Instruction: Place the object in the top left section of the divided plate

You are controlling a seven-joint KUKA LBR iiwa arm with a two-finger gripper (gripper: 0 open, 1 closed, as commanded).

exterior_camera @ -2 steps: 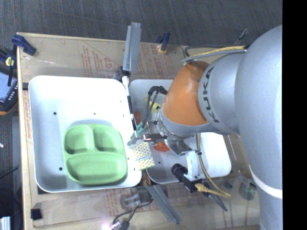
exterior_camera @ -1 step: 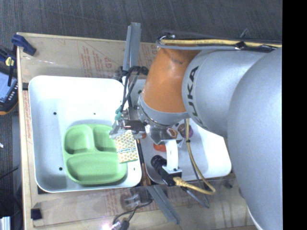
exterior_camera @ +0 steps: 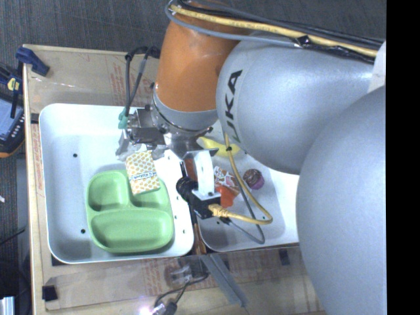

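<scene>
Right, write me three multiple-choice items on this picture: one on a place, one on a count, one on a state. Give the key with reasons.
1. The green divided plate lies in
A. the left bin
B. the right bin
C. the bare bench between the bins

2. The plate has how many sections?
A. two
B. three
C. four

3. The patterned packet is
A. flat in the middle of the plate's top left section
B. at the plate's upper edge, just below the gripper
C. lying in the plate's large lower section

Key:
1 A: the green divided plate rests on the floor of the left bin.
2 B: two small sections sit above one long one.
3 B: the patterned packet overlaps the upper rim near the divider, under the gripper, so the placing is not yet done.
</scene>
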